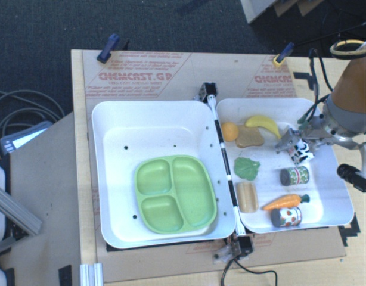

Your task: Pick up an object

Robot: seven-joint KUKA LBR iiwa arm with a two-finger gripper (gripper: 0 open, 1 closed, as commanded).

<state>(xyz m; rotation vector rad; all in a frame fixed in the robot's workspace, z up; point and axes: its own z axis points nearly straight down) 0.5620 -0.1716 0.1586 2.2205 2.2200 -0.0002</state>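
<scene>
This looked like a robotics lab or test cell rather than a home. The worktop (pixel 171 76) was a bare board printed with a maker's name, held by clamps (pixel 107 47) at its upper edge. Two white bins (pixel 111 124) sat side by side on it, holding toy food (pixel 261 124) and a green divided tray (pixel 174 193). Loose cables (pixel 22 109) coiled on dark carpet (pixel 52 16) at the frame's left, and a grey-and-orange robot arm (pixel 350 94) reached in from the right.
</scene>
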